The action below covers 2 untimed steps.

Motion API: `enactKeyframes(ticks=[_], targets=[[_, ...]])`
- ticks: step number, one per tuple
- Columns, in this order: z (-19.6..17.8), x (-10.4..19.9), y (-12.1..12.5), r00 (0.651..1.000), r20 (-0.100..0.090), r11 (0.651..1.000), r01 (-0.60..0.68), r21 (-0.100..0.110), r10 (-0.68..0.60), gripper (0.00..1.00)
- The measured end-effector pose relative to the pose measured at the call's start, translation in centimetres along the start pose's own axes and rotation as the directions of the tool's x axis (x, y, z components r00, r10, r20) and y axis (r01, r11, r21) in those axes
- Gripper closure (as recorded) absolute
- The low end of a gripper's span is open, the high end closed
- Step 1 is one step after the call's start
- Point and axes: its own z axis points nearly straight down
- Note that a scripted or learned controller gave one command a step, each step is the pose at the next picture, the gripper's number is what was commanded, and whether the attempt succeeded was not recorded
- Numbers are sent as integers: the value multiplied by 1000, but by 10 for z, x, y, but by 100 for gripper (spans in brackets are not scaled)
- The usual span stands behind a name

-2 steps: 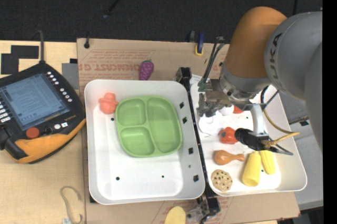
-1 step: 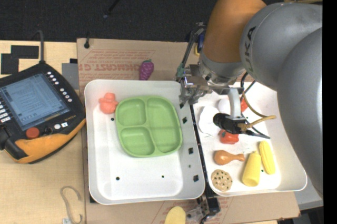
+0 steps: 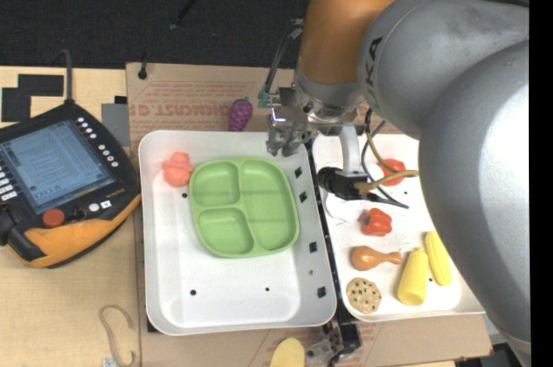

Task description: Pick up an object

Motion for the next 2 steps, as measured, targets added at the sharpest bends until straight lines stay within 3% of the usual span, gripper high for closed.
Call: enactKeyframes(ticks=[1,2], targets=[[20,11,3,1000,2,1000,-3,4,3,100],[-2,8,0,1000,1,1000,-3,0,3,100]])
